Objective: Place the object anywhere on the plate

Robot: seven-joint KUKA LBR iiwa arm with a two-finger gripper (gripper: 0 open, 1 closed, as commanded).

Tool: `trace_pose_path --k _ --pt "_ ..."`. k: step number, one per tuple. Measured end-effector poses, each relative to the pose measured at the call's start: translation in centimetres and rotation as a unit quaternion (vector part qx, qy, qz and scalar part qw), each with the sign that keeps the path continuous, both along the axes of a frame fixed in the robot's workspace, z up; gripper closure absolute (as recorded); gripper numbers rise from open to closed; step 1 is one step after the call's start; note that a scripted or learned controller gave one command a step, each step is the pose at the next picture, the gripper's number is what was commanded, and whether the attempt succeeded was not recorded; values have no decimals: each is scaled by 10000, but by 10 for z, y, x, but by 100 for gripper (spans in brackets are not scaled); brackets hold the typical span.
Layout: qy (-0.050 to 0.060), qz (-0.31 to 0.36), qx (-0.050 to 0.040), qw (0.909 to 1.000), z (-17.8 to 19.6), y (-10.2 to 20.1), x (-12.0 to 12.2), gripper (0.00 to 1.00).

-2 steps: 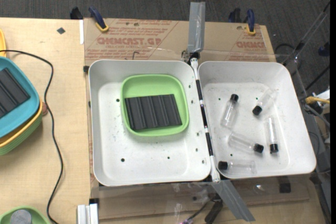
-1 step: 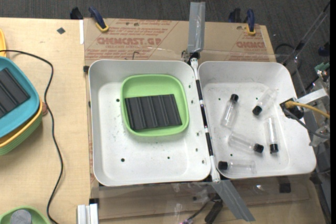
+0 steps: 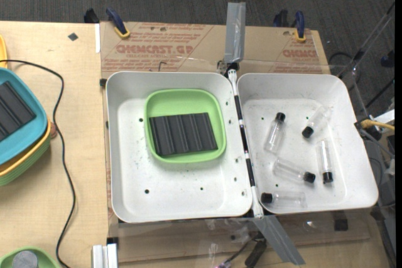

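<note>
Gripper status first: honestly can't tell from this shot how far open it is or whether it's got anything, so I'm not going to guess. What I can say is where the stuff is. The things to pick look like the clear vials (image 3: 274, 130) with black caps, five of them scattered loose in the right bin (image 3: 352, 107), none on the plate yet. The green plate (image 3: 183, 101) sits in the left bin (image 3: 122, 154), toward its far side, with a dark ridged insert (image 3: 183, 134) lying on it. So the carry has to go leftward across the seam (image 3: 242, 135) where the two bins meet. Since the arm comes in from the right, the vials are on its near side and the plate is the farther reach. Annoying part is that the vials all point different ways: a couple run roughly near-to-far, one by the front wall lies roughly left-right, and others are diagonal. I'd guess the grasp needs lining up across whichever vial's long axis gets picked.
</note>
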State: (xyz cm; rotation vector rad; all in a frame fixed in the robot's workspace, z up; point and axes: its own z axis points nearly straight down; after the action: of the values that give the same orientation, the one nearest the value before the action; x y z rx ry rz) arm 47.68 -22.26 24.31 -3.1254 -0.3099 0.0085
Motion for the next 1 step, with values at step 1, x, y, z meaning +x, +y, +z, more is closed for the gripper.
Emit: trace_pose_path --k 1 --pt "0 8 0 10000 1 0 0 0"
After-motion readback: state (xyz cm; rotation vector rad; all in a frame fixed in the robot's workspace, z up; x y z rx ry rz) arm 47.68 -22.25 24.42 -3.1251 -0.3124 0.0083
